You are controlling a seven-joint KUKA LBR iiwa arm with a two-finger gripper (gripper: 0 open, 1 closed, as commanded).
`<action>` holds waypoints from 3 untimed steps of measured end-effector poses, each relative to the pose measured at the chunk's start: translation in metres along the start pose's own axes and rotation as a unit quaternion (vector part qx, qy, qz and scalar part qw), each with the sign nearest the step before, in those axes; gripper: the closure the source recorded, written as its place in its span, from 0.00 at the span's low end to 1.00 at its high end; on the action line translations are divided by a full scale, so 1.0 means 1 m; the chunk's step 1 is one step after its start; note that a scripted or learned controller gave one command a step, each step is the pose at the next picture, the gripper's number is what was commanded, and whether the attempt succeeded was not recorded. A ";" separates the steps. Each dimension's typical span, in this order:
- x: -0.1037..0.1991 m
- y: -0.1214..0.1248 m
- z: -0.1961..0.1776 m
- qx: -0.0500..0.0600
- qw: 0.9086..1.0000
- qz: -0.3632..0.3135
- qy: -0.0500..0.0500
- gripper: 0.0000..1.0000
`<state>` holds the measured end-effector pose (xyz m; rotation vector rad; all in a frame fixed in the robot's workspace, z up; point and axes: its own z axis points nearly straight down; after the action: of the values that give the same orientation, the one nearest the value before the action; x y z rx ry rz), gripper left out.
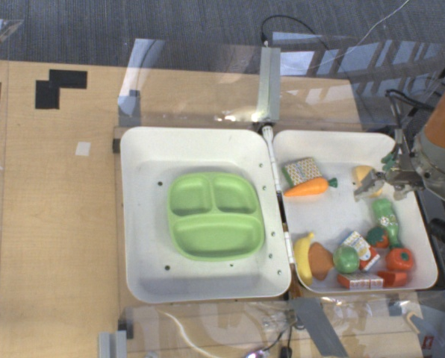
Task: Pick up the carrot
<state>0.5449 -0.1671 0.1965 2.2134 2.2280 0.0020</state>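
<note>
Gripper (373,186): finger state indiscernible, near right bin's far edge. Carrot (306,189): smooth orange taper, lying crosswise, green top rightward.

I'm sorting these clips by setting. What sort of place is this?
Probably a robot lab bench: two white bins fixed to a wooden bench, toy food like a carrot, and a gripper reaching in.

Carrot (306,189) in right bin (334,142), tray (216,216) in left bin (144,200)
</note>
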 end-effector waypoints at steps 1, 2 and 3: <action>-0.017 0.055 0.044 0.000 0.999 0.037 0.000 0.00; 0.046 0.070 0.099 -0.002 1.000 -0.026 -0.001 0.00; 0.038 0.066 0.107 -0.005 0.995 -0.098 0.000 0.00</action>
<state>0.6107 -0.1287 0.0891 1.9795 2.4291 0.0113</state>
